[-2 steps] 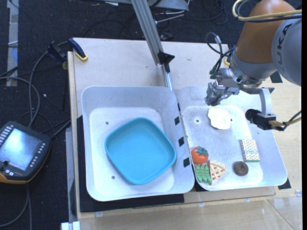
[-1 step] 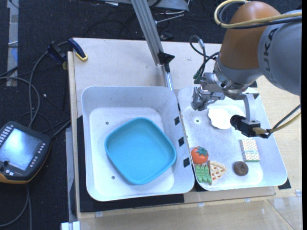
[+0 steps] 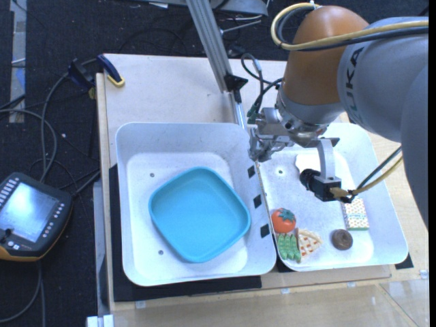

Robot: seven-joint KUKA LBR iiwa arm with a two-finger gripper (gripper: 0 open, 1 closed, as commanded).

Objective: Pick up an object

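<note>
Gripper (image 3: 260,154) at the far left of the right bin (image 3: 379,213), beside the ridge it shares with the left bin (image 3: 131,138), over bare bin floor. Whether the claw is apart or together cannot be told from this angle; nothing is seen held in it.

**Candidate objects.** All small items lie in the near part of the right bin, well apart from the gripper. The toy tomato (image 3: 283,219) is nearest to it.

**Step in hand (judged).** Approach before a grasp.
- The arm should travel toward the near side and centre over one item before descending.
- The tomato is the shortest reach, but it sits just beside the green pod (image 3: 289,245) and close to the bin's left wall, so side clearance is tight.
- The pod touches or overlaps the pizza slice (image 3: 309,242), so a descent there risks catching two items or neither.
- The brown disc (image 3: 341,239) and the patterned block (image 3: 355,214) lie near each other but have free floor on most sides. They look the cleaner targets, though both are low and flat.
- The blue plate (image 3: 197,213) in the left bin is broad and shallow, with only its rim to pinch.

**Count.**

| Item | Number |
|---|---|
| Bins | 2 |
| Blue plate | 1 |
| Toy tomato | 1 |
| Green pod | 1 |
| Pizza slice | 1 |
| Brown disc | 1 |
| Patterned block | 1 |

That makes five small items in the right bin and one in the left.
</note>
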